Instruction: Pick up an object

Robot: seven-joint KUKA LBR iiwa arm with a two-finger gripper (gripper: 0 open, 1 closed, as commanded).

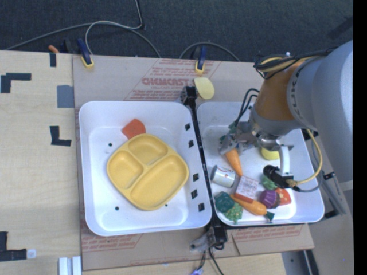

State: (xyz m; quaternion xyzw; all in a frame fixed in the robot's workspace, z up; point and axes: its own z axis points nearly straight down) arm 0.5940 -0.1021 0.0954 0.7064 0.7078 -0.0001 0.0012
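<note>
Gripper (232, 144) at carrot (233, 160)

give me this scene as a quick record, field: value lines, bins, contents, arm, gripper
left bin: holds a yellow divided plate and an orange block beside its upper left edge
right bin: holds an orange carrot, a small can, a second carrot, a green toy, a purple toy
arm: over the right bin, reaching in from the right
gripper: low above the orange carrot's upper end; finger state unclear
grasp: nothing seen held
</note>
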